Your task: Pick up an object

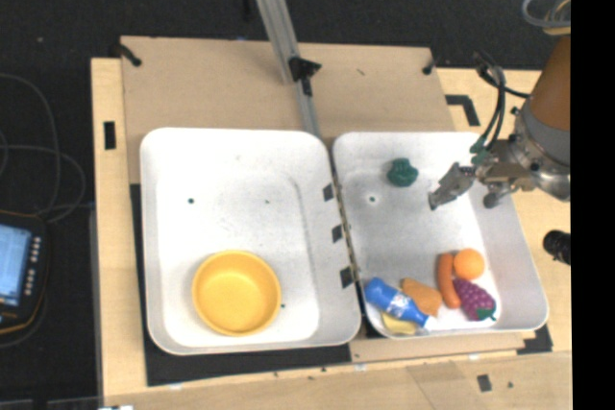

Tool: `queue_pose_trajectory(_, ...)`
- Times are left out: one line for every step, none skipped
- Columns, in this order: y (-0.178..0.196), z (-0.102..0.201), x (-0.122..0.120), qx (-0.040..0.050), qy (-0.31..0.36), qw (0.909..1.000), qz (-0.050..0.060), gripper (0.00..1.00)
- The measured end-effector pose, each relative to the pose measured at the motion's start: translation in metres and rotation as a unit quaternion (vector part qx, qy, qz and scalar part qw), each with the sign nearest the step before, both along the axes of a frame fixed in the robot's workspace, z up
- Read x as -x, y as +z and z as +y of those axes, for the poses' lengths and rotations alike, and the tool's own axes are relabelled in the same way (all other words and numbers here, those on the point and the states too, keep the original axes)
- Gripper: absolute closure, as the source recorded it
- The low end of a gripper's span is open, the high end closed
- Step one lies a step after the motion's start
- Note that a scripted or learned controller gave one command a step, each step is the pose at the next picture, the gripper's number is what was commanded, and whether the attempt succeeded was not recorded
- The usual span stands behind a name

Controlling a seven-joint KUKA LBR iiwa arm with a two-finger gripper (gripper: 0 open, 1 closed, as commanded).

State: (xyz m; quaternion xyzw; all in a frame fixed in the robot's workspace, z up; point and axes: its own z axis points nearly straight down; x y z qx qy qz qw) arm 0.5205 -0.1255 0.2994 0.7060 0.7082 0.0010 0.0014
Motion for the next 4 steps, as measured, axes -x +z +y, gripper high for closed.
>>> queue_pose_trajectory(0.000,0.000,0.000,-0.0001,-0.001,1.0000,0.000,0.00)
queue_pose_trajectory(-0.050,0.002,-0.010,0.0003,-0.002,1.0000,0.003,0.00)
queue_pose_trajectory(-0.105,-0.008,-0.004,0.0002,-0.002,1.0000,0.004,0.00)
queue_pose_trajectory(-0.158,-0.013,0.006,0.0001,-0.002,1.0000,0.004,0.00)
